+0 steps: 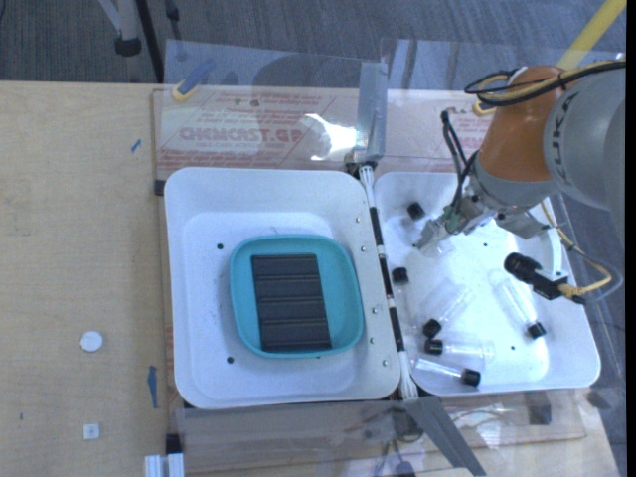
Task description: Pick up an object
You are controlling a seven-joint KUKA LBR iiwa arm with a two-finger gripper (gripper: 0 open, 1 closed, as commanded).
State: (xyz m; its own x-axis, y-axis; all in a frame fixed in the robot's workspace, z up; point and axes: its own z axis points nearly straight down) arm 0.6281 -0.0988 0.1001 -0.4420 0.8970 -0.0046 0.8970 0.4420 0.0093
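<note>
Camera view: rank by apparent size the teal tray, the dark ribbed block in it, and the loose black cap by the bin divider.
1. teal tray
2. dark ribbed block, which fits inside the tray
3. loose black cap, by far the smallest

The bench (70, 217) is showing matt, pale wood grain. Both white bins (199, 217) are looking like smooth plastic, the teal tray (343, 296) glossy, and the capped tubes (467, 349) are appearing clear and shiny.

This looks like a robotics lab: a plywood surface (70, 217) carries two white bins (199, 207) side by side, with clear plastic shielding (298, 97) behind them, loose cables (497, 82) on the arm (556, 127), grey carpet floor (328, 3) and a stand's legs (119, 8) beyond.
</note>
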